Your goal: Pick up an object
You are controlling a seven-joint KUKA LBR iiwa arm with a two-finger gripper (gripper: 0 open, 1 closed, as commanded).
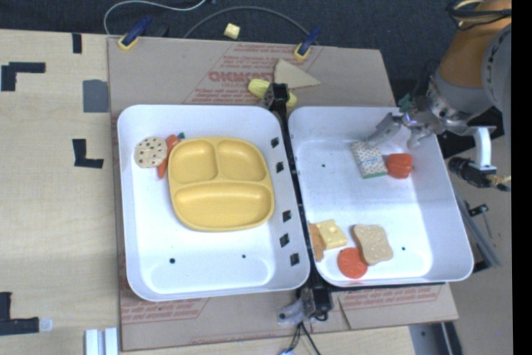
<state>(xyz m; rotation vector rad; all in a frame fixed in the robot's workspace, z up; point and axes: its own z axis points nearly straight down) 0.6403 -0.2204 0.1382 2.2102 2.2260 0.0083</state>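
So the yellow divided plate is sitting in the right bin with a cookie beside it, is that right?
Not quite. The camera view shows the yellow divided plate in the left bin, not the right one. The cookie does lie beside it, at the plate's upper left.

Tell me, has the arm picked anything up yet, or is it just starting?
Nothing looks lifted yet. The gripper is low in the right bin, next to the speckled sponge-like piece and red piece, both lying on the bin floor. Grasping and lifting remain.
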